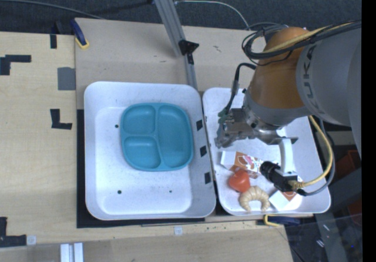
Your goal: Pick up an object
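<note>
Croissant (254, 198), a red round piece (238, 181) and a white packet (245, 163) with orange print lie bunched together in the lower part of the right bin (309, 137). My gripper (226, 134) sits just above them, near that bin's left wall, and I cannot tell from this angle whether it is open or closed. A blue divided plate (157, 136) lies in the left bin (104, 149).

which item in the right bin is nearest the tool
The white-and-red packet, just beside the tool; the red lump and tan croissant lie farther away.
</note>
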`<state>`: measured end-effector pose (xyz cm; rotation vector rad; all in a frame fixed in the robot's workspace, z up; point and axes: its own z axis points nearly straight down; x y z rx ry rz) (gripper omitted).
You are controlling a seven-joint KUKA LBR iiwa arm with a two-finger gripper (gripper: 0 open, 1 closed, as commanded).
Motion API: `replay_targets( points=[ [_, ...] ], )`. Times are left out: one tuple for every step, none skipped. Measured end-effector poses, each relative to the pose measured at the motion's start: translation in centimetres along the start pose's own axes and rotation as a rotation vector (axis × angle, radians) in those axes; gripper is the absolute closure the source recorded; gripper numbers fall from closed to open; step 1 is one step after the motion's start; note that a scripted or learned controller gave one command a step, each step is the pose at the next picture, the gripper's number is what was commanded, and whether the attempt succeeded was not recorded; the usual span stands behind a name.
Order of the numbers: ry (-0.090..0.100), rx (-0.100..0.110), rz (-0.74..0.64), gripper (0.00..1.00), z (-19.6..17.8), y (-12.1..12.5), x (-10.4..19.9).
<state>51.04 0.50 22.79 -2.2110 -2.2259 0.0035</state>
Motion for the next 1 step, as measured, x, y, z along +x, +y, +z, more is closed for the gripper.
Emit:
replay_targets(
  points=[
    [0.0,0.0,0.0,1.0,0.73,-0.88,4.5]
  ],
)
